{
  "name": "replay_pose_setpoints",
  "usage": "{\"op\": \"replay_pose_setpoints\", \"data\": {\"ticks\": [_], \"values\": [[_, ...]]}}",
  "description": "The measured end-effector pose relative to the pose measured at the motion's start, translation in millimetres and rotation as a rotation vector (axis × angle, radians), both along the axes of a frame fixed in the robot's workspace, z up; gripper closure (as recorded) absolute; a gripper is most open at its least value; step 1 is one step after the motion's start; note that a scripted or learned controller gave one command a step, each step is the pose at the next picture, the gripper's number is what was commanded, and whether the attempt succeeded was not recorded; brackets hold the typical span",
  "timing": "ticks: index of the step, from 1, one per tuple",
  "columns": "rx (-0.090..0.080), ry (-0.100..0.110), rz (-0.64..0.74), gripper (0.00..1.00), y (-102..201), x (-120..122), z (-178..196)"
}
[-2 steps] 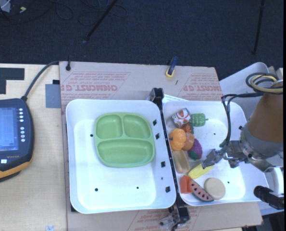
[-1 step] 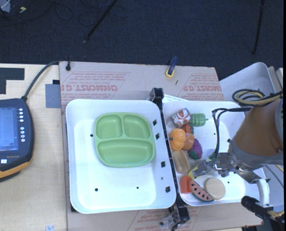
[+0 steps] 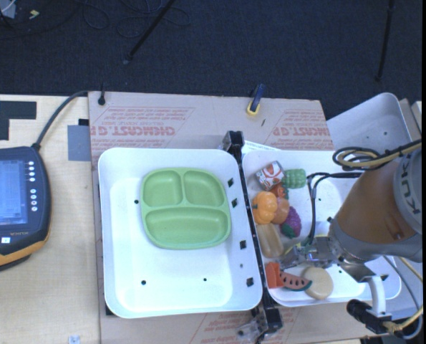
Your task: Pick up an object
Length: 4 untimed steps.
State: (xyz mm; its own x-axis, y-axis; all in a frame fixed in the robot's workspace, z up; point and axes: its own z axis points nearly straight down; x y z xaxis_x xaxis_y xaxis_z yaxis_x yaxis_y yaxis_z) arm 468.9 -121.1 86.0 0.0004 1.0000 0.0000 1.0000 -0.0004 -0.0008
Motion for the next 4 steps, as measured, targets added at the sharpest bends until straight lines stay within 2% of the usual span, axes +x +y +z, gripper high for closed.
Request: {"op": "replay_pose_setpoints", "data": {"ticks": [1,3,4], "values": [[0.002,0.001,-0.008,1.00,-1.4,-0.1,12.0],[0.000,-0.003,0.001,1.00,-7.1,20.3,115.1],[0.000,-0.001,0.001,1.00,-7.6,21.0,143.0]]}}
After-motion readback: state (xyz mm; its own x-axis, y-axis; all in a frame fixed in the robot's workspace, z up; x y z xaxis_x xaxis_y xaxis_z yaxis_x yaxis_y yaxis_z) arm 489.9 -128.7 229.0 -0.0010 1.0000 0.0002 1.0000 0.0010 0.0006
